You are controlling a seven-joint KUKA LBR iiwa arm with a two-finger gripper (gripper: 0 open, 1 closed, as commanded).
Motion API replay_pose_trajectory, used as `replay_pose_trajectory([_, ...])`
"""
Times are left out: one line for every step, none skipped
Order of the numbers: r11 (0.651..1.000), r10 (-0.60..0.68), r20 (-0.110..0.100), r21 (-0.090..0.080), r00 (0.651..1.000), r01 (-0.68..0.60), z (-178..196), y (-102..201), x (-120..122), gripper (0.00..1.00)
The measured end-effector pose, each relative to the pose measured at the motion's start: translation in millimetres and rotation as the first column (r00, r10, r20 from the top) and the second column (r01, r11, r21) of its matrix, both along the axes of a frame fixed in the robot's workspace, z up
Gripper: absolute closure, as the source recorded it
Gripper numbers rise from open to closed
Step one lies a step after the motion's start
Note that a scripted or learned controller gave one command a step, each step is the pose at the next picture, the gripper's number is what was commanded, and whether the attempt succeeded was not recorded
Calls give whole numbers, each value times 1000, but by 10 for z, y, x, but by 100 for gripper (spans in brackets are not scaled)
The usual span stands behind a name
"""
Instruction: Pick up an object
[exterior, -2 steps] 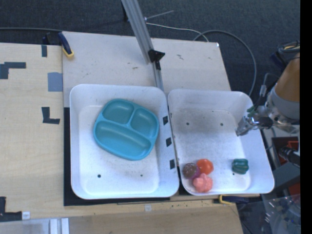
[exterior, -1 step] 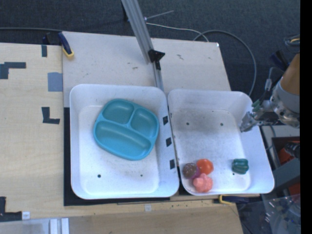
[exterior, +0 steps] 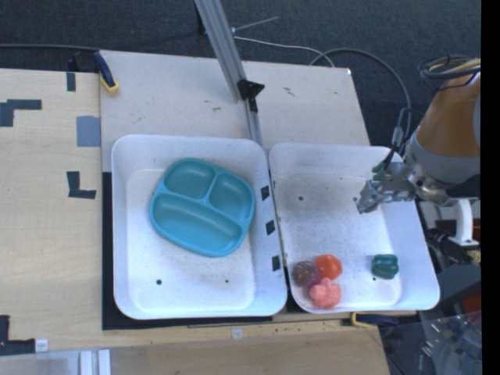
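Two white bins sit side by side on my counter [exterior: 195, 100]. The left bin [exterior: 125, 209] carries a blue divided plate [exterior: 203, 207]. In the right bin [exterior: 328, 178], near its front edge, I see an orange ball [exterior: 329, 266], a dark reddish ball [exterior: 304, 272] and a pink lump [exterior: 325, 293] bunched together and touching, with a green piece [exterior: 384, 266] a little apart to their right. My gripper [exterior: 369, 201] hangs over the right bin's right side, well behind those items, holding nothing; whether its fingers are apart or together I cannot tell.

Blue tray [exterior: 202, 207], white bins [exterior: 125, 209], orange [exterior: 329, 266], pink [exterior: 325, 293], green [exterior: 384, 266] toys
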State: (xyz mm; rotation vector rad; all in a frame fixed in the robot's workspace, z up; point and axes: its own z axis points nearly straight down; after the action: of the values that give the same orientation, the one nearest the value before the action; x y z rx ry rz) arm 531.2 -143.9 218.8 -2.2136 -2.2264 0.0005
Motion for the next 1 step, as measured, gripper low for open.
replay_pose_trajectory([1000, 2, 1, 1, 1000, -2, 80, 555, 23, 100])
